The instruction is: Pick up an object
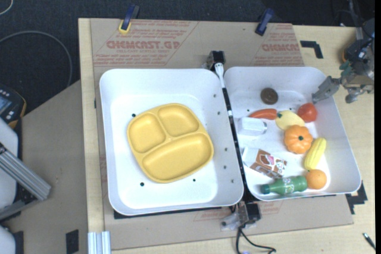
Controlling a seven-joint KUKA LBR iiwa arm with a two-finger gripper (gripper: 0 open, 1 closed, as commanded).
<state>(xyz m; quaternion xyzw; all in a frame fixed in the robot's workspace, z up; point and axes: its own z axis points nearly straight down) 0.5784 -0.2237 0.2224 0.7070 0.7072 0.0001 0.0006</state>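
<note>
The right bin holds several toy foods: a brown round cookie, a red tomato, a red-orange carrot, a yellow lemon, an orange pumpkin, a banana, an orange, a green bottle, a brown packet and a small white piece. My gripper hangs over the bin's far right corner, just up and right of the tomato. Its fingers stand open with nothing between them.
A yellow divided plate lies in the left bin. Both bins rest on a cardboard-covered bench held by clamps. Cables and dark floor lie beyond the bench edges.
</note>
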